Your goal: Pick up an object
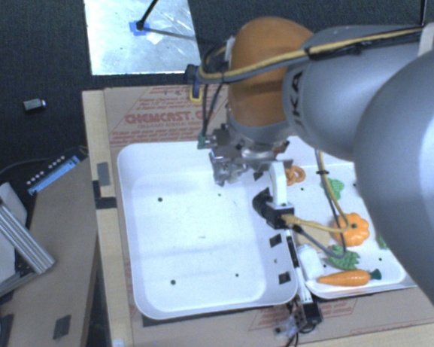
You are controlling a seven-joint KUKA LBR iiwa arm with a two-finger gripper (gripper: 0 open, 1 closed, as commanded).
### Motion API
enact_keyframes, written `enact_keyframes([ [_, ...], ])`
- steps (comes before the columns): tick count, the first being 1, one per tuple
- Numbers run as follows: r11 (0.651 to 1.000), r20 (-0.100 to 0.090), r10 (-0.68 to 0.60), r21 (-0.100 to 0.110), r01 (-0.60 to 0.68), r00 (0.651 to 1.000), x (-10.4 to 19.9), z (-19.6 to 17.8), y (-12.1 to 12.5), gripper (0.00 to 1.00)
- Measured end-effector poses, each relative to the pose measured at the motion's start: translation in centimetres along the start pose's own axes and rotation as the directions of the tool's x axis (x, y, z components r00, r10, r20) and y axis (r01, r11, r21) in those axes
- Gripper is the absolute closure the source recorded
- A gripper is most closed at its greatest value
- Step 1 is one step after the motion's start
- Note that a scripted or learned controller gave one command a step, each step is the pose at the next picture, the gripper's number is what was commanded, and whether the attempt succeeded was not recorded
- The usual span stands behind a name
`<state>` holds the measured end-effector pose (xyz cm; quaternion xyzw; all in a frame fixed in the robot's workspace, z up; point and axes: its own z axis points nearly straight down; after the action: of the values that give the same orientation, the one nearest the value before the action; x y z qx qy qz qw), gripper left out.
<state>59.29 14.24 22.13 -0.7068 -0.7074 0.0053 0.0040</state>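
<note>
My gripper (227, 171) hangs over the far right corner of the left white bin (185, 240), below the orange wrist band. Nothing shows in its grasp. The objects lie in the right bin (396, 278): an orange pretzel-shaped ring (296, 175) at the far end, a green piece (337, 189) behind it, a round orange fruit (356, 229), a carrot (347, 278) at the near edge, and a dark green leafy piece (343, 257) between them. A pale stick (312, 226) lies slanted beside the orange fruit. The arm hides much of the right bin.
The two bins sit on a cardboard sheet (159, 113) on the bench. A divider with black clips (290, 253) runs between the bins. A silvery sheet (140, 28) lies beyond the bench, and aluminium rails (11, 232) stand at the left.
</note>
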Motion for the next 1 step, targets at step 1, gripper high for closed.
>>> enact_keyframes([
  [1, 1.0, -0.009, -0.009, -0.027, 0.008, 1.0, 3.71, -20.09, -5.28, 1.0],
])
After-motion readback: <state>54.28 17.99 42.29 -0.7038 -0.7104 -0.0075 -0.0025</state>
